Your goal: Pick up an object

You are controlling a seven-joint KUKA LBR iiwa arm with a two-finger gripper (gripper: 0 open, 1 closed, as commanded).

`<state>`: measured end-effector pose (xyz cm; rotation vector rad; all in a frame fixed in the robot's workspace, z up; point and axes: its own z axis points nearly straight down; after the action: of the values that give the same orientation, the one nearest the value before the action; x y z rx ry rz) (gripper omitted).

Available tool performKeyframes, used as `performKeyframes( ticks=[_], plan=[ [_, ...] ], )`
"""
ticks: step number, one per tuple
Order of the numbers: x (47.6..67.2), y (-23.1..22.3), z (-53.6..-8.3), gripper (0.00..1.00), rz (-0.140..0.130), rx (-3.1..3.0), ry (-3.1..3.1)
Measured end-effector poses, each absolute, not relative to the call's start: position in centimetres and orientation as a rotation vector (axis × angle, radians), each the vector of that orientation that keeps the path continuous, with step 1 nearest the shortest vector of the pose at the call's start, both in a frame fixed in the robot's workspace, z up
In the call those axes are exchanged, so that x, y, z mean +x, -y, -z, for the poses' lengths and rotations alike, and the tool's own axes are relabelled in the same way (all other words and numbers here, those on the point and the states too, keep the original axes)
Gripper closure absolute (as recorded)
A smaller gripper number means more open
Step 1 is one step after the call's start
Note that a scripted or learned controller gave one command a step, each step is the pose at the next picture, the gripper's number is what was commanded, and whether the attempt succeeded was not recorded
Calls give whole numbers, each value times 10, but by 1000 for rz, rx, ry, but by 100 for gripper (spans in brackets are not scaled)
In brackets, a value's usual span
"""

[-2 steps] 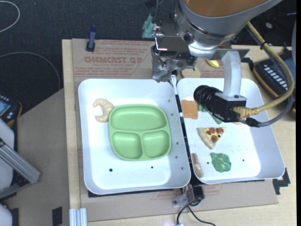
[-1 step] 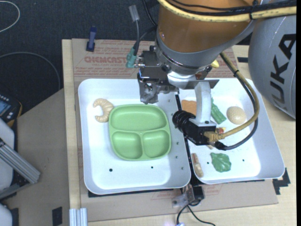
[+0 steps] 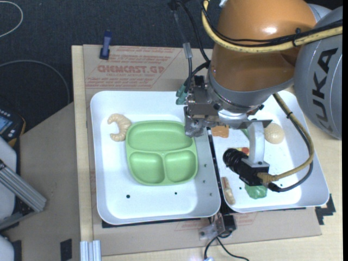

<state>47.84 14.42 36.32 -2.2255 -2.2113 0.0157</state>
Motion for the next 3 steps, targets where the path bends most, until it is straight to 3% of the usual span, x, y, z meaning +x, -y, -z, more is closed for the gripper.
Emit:
performKeyframes(
  ticks=[1, 3],
  plan=[
    [480, -148, -378, 100, 3, -2222, 2222],
    [481, -149, -399, 100, 7, -2222, 2225]
  ],
)
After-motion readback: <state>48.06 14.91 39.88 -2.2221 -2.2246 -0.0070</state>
